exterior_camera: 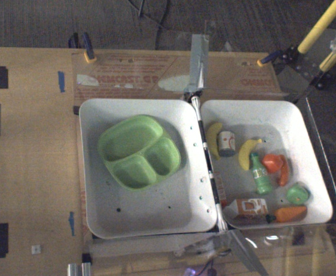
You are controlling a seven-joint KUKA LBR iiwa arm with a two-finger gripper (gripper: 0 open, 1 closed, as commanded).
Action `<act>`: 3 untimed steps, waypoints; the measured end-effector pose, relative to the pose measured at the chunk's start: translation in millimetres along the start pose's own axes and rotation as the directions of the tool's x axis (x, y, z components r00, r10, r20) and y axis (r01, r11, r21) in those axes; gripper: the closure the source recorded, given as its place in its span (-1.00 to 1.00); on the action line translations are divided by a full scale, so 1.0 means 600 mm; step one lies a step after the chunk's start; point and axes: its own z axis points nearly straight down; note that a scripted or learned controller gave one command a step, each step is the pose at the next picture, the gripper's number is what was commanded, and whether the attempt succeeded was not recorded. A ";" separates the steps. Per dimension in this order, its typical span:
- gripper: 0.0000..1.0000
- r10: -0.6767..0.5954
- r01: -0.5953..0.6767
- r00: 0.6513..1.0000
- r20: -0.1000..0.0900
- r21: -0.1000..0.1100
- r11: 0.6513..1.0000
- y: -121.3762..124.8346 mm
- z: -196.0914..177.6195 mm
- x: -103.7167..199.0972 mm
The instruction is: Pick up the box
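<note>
The box (249, 209), orange and white like a small juice carton, lies flat in the right bin (306, 125), at its near edge and close to the near-left corner. A carrot (290, 213) lies just to its right, almost end to end with it, and a green bottle (261, 176) lies a little farther back.

The step in hand looks like the first approach. A good descent would come straight down over the middle of the box, fingers spanning its short side (the long side seems too wide for a sure grip). The bin's near wall and the divider to the left leave little room, so one finger has to slip between box and wall without riding up on the rim, and the carrot should be left alone.

Of the tool, nothing can be said about whether its fingers stand apart or together. The box's print is too blurred to read, and the small cup-like thing (226, 143) beside a banana (214, 138) is hard to identify. The left bin (99, 211) holds a green divided tray (139, 152).
</note>
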 end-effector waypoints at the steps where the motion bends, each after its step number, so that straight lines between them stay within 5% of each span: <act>1: 1.00 -0.008 0.008 1.000 0.003 0.001 1.000 0.003 -0.013 0.007; 3: 1.00 -0.040 0.040 0.999 -0.003 0.005 0.999 -0.005 0.011 -0.007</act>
